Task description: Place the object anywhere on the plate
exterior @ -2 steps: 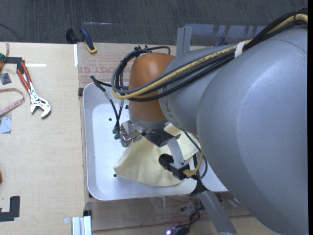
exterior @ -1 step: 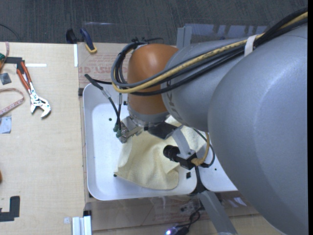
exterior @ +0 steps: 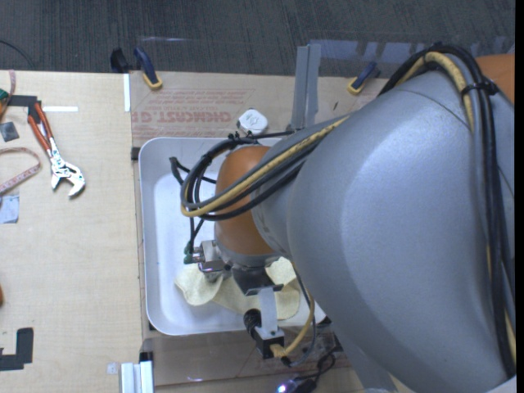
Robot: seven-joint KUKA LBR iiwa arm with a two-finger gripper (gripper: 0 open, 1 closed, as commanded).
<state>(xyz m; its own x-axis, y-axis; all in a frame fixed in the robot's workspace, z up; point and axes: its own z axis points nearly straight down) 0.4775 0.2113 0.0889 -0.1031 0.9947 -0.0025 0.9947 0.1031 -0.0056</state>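
The tool [exterior: 238, 282] hangs low in the white bin [exterior: 148, 219], its grip impossible to tell. It sits over a crumpled pale yellow sheet [exterior: 196, 290] by the bin's lower wall. Bare floor stretches toward the far rim.

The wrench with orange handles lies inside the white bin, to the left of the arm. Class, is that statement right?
Not quite. The wrench lies on the wooden bench, outside the white bin, not inside it. It is indeed to the left of the arm, as the camera view shows.
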